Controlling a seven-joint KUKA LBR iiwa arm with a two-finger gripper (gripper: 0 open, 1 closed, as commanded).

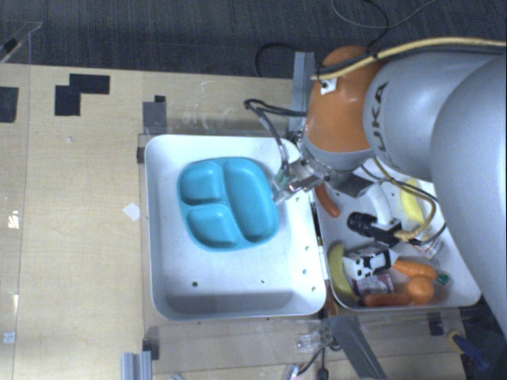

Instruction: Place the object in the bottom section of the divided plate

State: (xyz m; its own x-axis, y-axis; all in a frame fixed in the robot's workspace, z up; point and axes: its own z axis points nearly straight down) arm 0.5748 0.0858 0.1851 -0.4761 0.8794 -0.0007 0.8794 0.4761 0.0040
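Smooth turquoise plate (pixel 245 200), plastic by the look of it: a rounded rectangle moulded into three shallow hollows, one long one down its right side and two smaller ones stacked on its left. Lies flat and slightly turned in the upper half of the left bin (pixel 230 287), a shallow white tray with rounded corners and a dull floor, set on a pale wood-grain surface (pixel 79 212).

Sits directly to the left of and partly under the end effector (pixel 287 182), with the plate's upper right rim closest to the tip. Touching that rim or just above it: cannot tell which.

End effector: pale metal, at the end of a glossy grey arm (pixel 444 109) with an orange band (pixel 344 105), low over the wall shared by the two bins. Cannot tell whether spread or pressed together; tip small and blurred, with a faint greenish glint, and nothing plainly pinched.

Loose things in the right bin (pixel 455 287), all to the right of and below the end effector: a red-orange sausage shape (pixel 326 203) nearest, just beside the shared wall; a curved yellow banana (pixel 337 266) along the lower left corner; a tapered orange carrot (pixel 416 269) further right, well apart from the plate
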